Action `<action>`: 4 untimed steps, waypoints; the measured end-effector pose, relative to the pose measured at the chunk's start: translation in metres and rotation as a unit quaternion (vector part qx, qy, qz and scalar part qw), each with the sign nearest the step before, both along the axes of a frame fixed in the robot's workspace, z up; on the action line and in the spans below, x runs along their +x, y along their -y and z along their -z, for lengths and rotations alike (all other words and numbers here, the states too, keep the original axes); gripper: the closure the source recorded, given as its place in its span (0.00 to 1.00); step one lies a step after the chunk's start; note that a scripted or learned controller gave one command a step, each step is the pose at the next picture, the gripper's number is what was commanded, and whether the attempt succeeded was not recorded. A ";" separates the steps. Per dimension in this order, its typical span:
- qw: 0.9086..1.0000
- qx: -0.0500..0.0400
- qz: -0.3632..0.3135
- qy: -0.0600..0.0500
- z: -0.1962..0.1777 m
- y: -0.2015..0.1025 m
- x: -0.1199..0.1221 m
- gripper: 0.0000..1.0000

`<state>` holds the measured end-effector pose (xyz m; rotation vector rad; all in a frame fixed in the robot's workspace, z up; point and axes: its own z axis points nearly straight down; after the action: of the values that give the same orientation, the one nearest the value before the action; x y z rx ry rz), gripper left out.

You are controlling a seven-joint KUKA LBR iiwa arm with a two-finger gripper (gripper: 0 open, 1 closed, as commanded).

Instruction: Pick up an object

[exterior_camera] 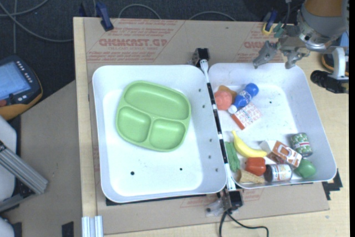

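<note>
Robot gripper (pixel 279 56) hovers over the right bin's (pixel 316 114) far rim, jaws apparently spread wide, holding nothing.

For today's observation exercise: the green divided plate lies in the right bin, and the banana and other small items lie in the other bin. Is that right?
Not quite. The camera view shows the green divided plate in the left bin, not the right. The banana and the other small items lie in the other bin, the right bin.

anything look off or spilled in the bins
Nothing stands out. The green tray lies flat in the left bin; the toys are heaped in the right bin's near corner, none spilled over the rim.
</note>
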<state>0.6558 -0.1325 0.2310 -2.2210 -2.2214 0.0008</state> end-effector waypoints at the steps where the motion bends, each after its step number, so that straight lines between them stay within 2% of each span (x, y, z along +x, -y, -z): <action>1: 1.000 0.000 -0.001 0.000 0.145 -0.010 0.010 0.00; 3: 1.000 0.000 -0.001 0.000 0.146 -0.038 0.007 0.00; 4: 1.000 0.000 0.001 0.000 0.146 -0.020 -0.033 0.00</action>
<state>0.6227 -0.1125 0.0851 -2.2222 -2.2202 0.0010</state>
